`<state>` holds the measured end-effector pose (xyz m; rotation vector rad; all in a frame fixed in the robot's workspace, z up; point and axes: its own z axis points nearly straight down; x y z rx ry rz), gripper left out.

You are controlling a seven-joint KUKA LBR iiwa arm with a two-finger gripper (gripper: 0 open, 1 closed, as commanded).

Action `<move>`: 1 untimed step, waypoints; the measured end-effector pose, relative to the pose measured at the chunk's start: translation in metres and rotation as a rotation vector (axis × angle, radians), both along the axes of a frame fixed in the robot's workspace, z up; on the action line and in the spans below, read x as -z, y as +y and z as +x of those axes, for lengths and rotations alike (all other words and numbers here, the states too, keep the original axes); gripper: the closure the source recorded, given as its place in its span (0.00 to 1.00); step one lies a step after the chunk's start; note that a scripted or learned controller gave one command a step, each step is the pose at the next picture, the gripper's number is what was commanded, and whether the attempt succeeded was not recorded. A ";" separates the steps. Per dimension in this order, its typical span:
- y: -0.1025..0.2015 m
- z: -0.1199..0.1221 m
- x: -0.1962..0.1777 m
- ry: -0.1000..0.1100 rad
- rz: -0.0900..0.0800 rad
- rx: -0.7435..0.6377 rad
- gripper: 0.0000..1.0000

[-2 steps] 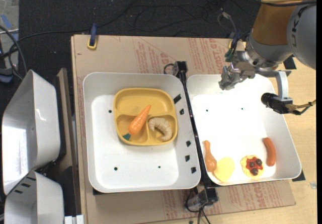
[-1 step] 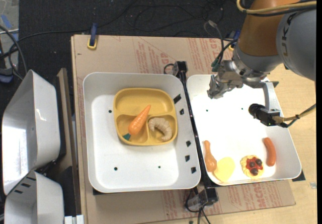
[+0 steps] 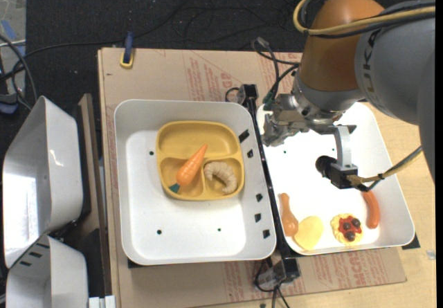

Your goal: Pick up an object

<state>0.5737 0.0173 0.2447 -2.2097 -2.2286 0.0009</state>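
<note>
My gripper point(image 3: 292, 124) hangs over the upper left part of the right bin point(image 3: 392, 182), under the arm's orange band and close to the divider between the bins. Along the right bin's front lie an orange drumstick-shaped toy point(image 3: 288, 212), a pale yellow disc point(image 3: 310, 230), a small yellow tart with dark berries point(image 3: 347, 227) and a red-orange sausage point(image 3: 372, 208). All of these are in front of the gripper and apart from it. A black part point(image 3: 338, 173) on a grey stalk reaches down to the bin floor.
The left bin point(image 3: 138, 168) holds a yellow divided plate point(image 3: 169, 139) bearing an orange carrot point(image 3: 192, 165) and a pale shrimp point(image 3: 223, 175). Cables run behind the bench. White tubs point(image 3: 41, 161) stand off the bench at the left.
</note>
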 end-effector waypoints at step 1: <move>0.055 -0.010 0.006 -0.001 0.000 0.000 1.00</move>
